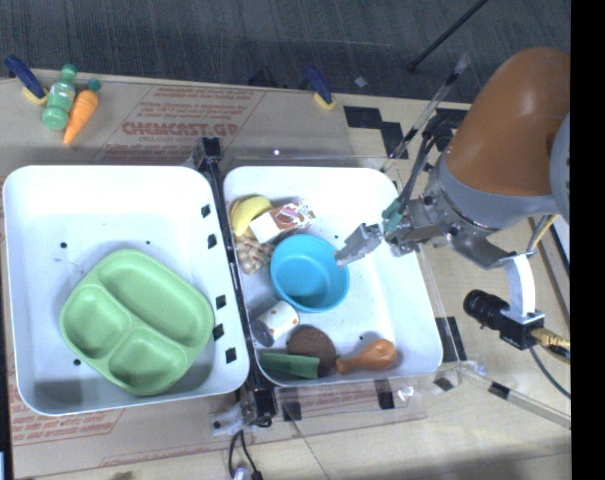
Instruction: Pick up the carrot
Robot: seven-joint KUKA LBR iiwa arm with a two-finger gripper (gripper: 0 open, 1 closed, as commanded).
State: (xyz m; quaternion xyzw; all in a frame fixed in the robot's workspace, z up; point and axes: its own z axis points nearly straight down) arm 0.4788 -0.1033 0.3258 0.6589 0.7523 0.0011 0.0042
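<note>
One fixed camera looks down on the bench (162, 118) from above, at a slant — the bench's far edge runs along the upper part of the frame, with dark floor (232, 8) beyond it at the top. It sits far enough back to take in both white bins whole: the left bin (32, 198) fills the left half of the frame, the right bin (402, 298) the centre. The arm (507, 138) comes in from the right edge, large and close to the lens — its orange band fills the upper right.
</note>
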